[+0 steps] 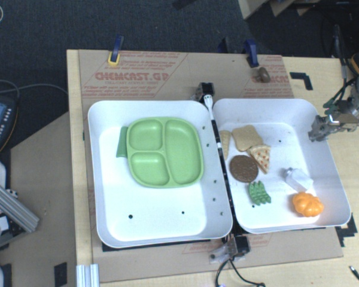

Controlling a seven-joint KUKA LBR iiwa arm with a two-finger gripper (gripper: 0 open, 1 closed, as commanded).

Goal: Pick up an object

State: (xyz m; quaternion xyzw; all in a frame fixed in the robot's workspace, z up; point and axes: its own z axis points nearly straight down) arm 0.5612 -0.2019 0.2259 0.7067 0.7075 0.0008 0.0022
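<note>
The right bin holds several toy foods: a tan bread slice, a pizza wedge, a brown cookie, a green broccoli piece, a small clear-white item and an orange pepper. My gripper hangs at the right rim of that bin, over its upper right part, apart from all the foods. Nothing shows in its grasp.
The left bin carries a green divided plate. A black bar with clips runs between the two bins. Clamps hold the cardboard bench top at the back edge.
</note>
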